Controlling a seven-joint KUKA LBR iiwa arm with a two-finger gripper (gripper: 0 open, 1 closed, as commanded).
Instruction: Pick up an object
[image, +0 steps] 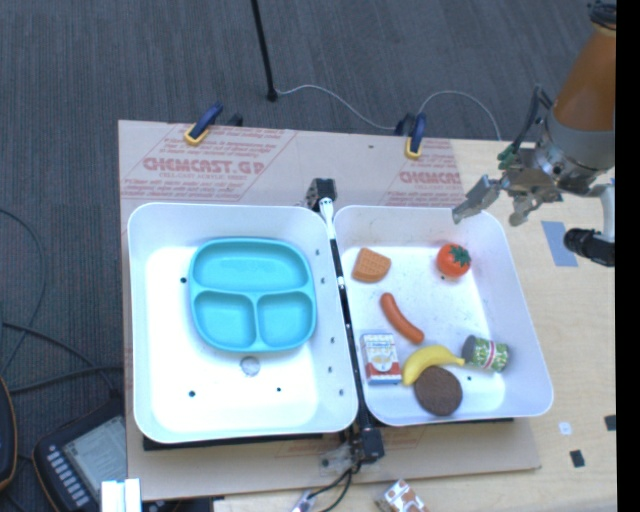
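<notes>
Reading "CHEMCAST GP" on board (205, 166) behind left bin (140, 300).

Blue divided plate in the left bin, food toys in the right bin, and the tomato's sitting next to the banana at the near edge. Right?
Not quite. In the camera view the tomato sits at the right bin's far side, well apart from the banana, which lies near the front beside the brown cookie. The blue divided plate in the left bin is correct.
</notes>
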